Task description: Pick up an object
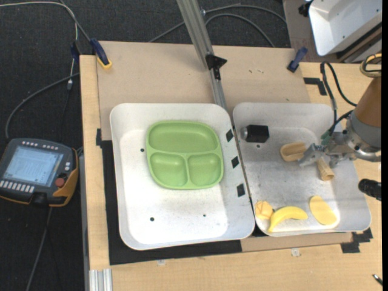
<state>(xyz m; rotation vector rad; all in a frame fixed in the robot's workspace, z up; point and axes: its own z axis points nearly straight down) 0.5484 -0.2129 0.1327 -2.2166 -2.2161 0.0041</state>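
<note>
Reaching in from the right, my arm (370, 111) hangs over the right bin (285, 111), orange band up top, grey wrist below. My gripper (323, 154) sits low by the far right side of that bin, and I cannot tell how it is set; the tip is a small grey blur against the white floor.

Just left of the gripper, a tan cup-shaped piece (293, 151) lies on its side, close to the tip, though I cannot say whether they touch. Just below the tip, a short tan cylinder (326, 171) stands near the right wall. Nothing is visibly clamped.

Along the near edge of the same bin I see 3 yellow items: a small yellow chunk (263, 210) at the near-left corner, a banana (287, 216) curving beside it, and a pale yellow oval slice (323, 211) to the right. A black block (257, 133) rests at the far-left part, near the divider.

In the left bin (130, 223), a green plate (183, 154) with 3 compartments lies flat, toward the far side.

Off the bench, on the dark floor to the left, sits the teach pendant (36, 171).
</note>
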